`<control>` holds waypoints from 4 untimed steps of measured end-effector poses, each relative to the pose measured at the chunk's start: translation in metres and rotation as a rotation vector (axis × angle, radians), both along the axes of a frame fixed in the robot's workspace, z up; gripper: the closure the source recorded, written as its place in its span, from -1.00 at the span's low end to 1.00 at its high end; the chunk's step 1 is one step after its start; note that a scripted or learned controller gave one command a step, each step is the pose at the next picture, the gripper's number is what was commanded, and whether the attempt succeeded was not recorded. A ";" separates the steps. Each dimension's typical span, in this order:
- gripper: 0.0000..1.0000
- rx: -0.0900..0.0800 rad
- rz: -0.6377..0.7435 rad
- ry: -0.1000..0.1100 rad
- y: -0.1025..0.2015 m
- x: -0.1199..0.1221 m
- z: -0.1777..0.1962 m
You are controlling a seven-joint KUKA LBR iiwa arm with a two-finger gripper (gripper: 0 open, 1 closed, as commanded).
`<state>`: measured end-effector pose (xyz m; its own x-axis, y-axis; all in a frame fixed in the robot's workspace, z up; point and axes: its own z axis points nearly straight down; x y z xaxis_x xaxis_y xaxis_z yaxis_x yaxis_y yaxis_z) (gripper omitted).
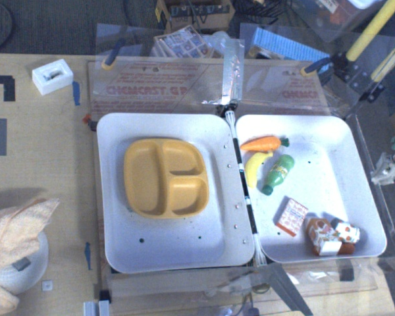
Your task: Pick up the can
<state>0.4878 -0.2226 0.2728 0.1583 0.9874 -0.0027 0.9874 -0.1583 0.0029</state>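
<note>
The two white bins [164,255] look like smooth plastic with a soft shine, and the yellow divided plate [166,178] in the left one is smooth, matt plastic. In the right bin, the carrot [262,143], the banana [253,168] and the green bottle [278,174] seem glossy plastic, the small red and white box [291,216] looks like printed cardboard, and the can [319,232] at the lower right has a shiny printed label. The bench [33,150] looks like pale matt wood, and a crumpled beige cloth [16,232] lies at the lower left.
</note>
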 end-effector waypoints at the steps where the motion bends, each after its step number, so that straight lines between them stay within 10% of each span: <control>1: 1.00 0.003 0.206 0.004 0.010 0.029 -0.036; 2: 1.00 0.000 0.305 0.000 -0.001 -0.007 0.048; 4: 1.00 -0.003 0.676 -0.001 0.001 0.056 -0.064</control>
<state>0.5435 -0.2218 0.2088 -0.4943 0.8693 -0.0058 0.8692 0.4944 0.0038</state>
